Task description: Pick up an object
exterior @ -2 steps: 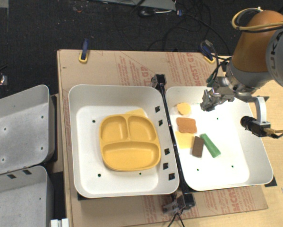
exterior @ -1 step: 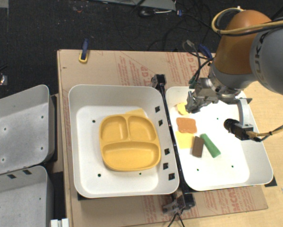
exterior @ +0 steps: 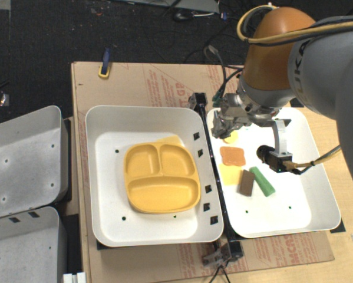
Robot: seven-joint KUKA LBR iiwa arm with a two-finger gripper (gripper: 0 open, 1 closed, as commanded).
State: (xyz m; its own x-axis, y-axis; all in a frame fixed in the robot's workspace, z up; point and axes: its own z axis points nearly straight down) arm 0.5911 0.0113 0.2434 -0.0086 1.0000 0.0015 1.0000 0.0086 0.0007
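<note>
Gripper (exterior: 226,124) hangs low over the right bin's (exterior: 317,217) upper-left corner, just above a yellow piece (exterior: 230,138); whether its fingers are parted cannot be told. Orange block (exterior: 233,155), yellow slab (exterior: 230,174), brown block (exterior: 246,183) and green block (exterior: 261,181) lie nearby. The left bin (exterior: 105,217) holds a yellow divided tray (exterior: 162,177).

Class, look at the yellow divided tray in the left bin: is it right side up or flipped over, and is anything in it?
Right side up and empty: the yellow divided tray shows raised rims and three bare compartments facing the camera.
</note>
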